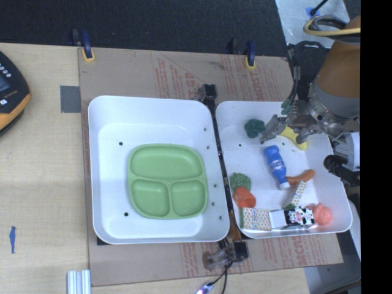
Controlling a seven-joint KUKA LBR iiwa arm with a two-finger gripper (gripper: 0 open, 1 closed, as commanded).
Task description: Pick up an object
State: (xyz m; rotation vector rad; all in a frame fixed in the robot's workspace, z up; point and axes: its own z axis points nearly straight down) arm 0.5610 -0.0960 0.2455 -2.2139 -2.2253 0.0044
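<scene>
Right bin (343, 225), near edge: cow-print carton (298, 217), pink ball (322, 213), red piece (244, 197). Mid-bin: blue bottle (275, 164), lying flat, white-capped. Farther: gripper (288, 129), arm entering from right, fingers spread wide, holding nothing; a yellow item (301, 143) beneath, possibly a toy, partly hidden. Left bin (98, 164): green divided tray (166, 180).

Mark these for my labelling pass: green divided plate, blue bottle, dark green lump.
green divided plate (166, 162), camera view, top compartment.
blue bottle (275, 162), camera view, mid-body.
dark green lump (254, 127), camera view, centre.
</scene>
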